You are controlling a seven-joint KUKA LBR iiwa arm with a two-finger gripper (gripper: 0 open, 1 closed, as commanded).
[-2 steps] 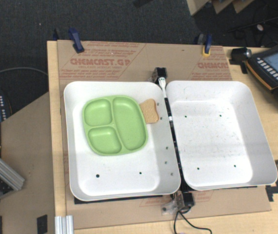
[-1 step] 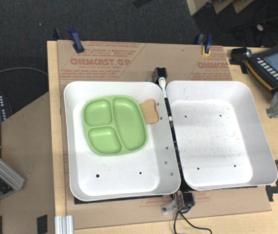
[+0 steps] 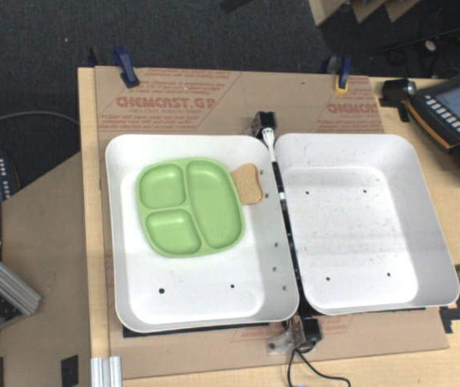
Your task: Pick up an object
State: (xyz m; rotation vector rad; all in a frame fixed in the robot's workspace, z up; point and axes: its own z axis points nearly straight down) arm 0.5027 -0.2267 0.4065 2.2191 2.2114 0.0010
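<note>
A light green plate point(image 3: 190, 208) with three compartments lies in the upper left part of the left white bin point(image 3: 206, 297). A small tan, bread-like piece point(image 3: 248, 184) rests against the plate's upper right edge, near the bin's right wall. The right white bin point(image 3: 359, 216) sits beside it, its floor speckled with small dark marks.
Both bins rest on a brown cardboard sheet point(image 3: 173, 95) held by blue clamps point(image 3: 125, 67) at the back. A black and orange device point(image 3: 448, 115) lies at the far right. Cables point(image 3: 311, 361) trail from the front between the bins.
</note>
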